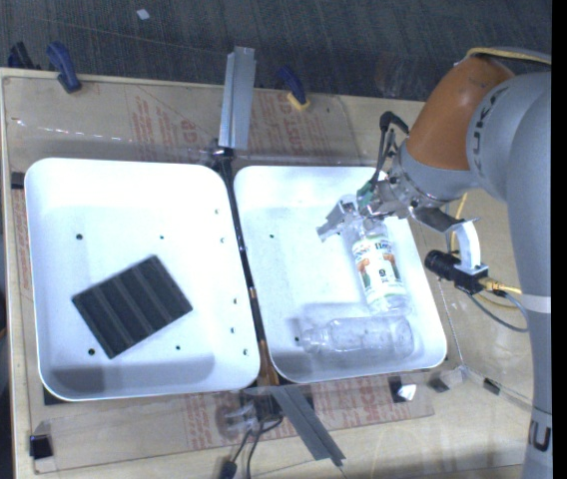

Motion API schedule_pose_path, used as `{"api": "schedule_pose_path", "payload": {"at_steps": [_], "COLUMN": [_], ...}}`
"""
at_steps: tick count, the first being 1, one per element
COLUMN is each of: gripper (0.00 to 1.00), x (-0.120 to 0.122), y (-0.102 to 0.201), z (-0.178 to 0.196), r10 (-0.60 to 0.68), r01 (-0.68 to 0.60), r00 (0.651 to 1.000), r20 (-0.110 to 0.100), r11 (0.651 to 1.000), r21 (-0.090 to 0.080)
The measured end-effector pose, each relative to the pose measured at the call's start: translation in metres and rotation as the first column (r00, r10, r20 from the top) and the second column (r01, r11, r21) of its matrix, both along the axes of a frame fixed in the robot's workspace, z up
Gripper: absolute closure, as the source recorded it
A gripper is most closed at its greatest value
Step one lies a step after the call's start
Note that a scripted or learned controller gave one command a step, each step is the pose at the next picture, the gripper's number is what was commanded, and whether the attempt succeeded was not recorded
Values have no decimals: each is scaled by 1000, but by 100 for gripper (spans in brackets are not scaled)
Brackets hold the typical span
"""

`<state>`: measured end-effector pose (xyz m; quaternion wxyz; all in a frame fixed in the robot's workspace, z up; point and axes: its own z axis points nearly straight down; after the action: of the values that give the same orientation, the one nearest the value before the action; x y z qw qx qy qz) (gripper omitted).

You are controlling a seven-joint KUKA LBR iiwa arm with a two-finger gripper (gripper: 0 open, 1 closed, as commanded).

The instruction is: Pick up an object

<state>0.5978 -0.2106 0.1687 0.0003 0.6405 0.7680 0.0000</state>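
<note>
Hand [363, 206] sits low in the right bin [264, 267], near its back right corner, right at the nozzle end of the white spray bottle [378, 262]. Can't tell from this angle if it's released or clenched; the wrist and the orange band cover it. No proof of a grasp.

Targets:
- spray bottle lies flat along the bin's right wall, nozzle toward the back, label up
- clear plastic bottle [358, 335] lies crosswise at the front, touching or just beside the spray bottle's base
- dark ribbed pad [132, 304] lies flat in the left bin [49, 267], well apart from everything

Risks, my read:
- grip on the trigger/nozzle end is off-centre, so the body will likely swing down and slip out on lift
- bottle is round and smooth, so it may roll toward the wall if the close isn't square
- base of the spray bottle could drag the clear one if they're touching
- clear bottle is hard to make out against the white, easy to bump by mistake

Room:
- tight on the right: bottle hugs the wall, and the back corner is just beside the hand
- open floor in the right bin toward the divider, left of both bottles
- straight-up retreat looks free
- left bin has lots of bare floor around the pad
</note>
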Motion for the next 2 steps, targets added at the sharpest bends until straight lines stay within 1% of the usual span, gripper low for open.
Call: {"api": "schedule_pose_path", "payload": {"at_steps": [2], "gripper": [0], "x": [0], "y": [0], "z": [0], "r10": [0], "r01": [0], "r00": [1000], "r20": [0], "r11": [1000], "r21": [0]}}
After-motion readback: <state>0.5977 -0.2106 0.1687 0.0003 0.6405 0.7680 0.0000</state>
